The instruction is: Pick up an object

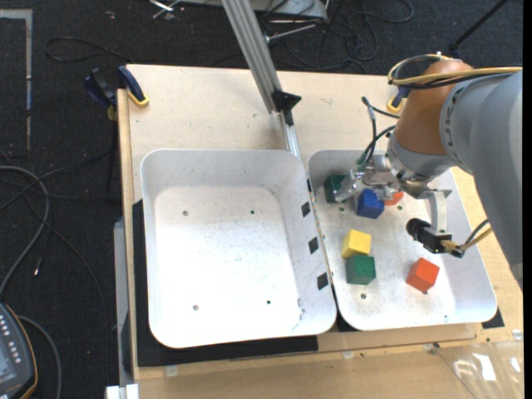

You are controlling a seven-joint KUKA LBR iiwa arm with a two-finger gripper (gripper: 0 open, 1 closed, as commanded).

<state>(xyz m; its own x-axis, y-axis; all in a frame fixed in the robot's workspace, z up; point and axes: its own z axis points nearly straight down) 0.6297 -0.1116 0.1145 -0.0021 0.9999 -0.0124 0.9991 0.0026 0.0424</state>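
Where the right bin [465,306] sits nearest the viewer on the counter [208,115], an orange block [423,274] lies alone, with a green block [361,269] touching a yellow block [357,243] to its left. Farther back, the pincer [371,188] hangs low over a blue block [370,204] (whether it is open or closed I cannot tell). These cubes look light, rigid and smooth; flat opposite faces seem the best hold.
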